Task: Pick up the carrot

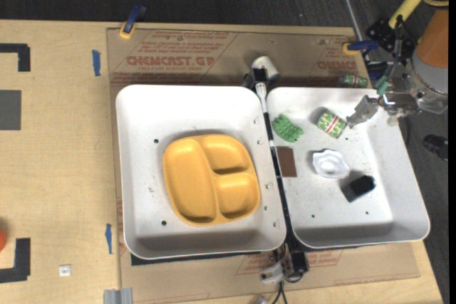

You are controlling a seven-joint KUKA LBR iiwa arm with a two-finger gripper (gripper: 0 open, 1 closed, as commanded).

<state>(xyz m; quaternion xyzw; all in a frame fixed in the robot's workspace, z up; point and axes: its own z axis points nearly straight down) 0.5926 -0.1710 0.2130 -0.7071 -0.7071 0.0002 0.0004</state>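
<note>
Hovering beside the green-and-red packet (330, 122), the pincer (356, 116) may touch it; gape and carrot's axis unclear.

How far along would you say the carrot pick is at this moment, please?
Nothing looks done yet. The gripper sits over the right bin, beside the green-and-red packet, with nothing visibly between its fingers. I cannot pick out a carrot among the items there, so finding, grasping and lifting it all remain.

Yellow divided tray (211, 176) in the left bin (135, 153), right bin (399, 210) holding green toy (287, 128), brown block (286, 161), white lump (329, 163), black block (357, 186), pincer (354, 117) beside a green-red packet (330, 122)
</note>
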